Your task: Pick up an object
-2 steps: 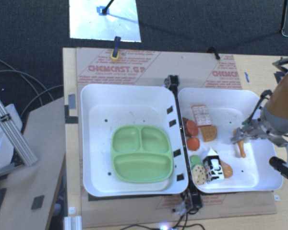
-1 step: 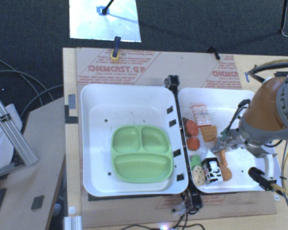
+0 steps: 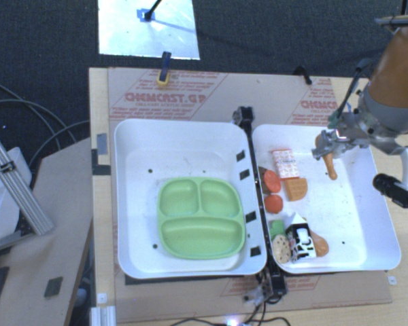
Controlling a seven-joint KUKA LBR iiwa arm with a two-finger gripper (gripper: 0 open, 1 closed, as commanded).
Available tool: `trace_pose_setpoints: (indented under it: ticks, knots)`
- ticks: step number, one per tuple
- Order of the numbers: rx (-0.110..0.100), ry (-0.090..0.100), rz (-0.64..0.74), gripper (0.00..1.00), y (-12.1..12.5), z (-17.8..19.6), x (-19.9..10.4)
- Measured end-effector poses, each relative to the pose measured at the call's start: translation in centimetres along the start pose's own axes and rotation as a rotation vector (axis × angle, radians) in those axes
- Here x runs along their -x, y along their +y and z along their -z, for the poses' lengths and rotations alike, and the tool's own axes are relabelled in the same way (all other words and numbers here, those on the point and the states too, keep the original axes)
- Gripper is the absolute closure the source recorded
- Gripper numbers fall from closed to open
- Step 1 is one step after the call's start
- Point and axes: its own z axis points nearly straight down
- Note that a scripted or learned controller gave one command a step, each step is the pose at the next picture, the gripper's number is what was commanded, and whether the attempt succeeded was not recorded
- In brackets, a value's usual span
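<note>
While the arm reaches over the right bin [image 3: 377,246], its jaws grip an orange stick [image 3: 330,166], lifted above the bin floor; other food toys [image 3: 292,240] lie along the bin's left side.

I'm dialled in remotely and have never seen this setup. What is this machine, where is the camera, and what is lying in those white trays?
One camera looks down at a slant on a bench with two white bins. The grey arm with an orange band reaches in from the right; its gripper hangs over the right bin, with a small orange stick just under it. Whether it grips the stick is unclear. The left bin holds a green divided plate. Toy food lies along the right bin's left side: a wafer, red rounds, and a black-and-white carton.
</note>
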Motion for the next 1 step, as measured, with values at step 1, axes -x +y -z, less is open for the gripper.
trace_pose_setpoints:
  ticks: [1]
  knots:
    - [-0.015, 0.005, 0.004, 1.00, -1.93, 1.06, -9.27]
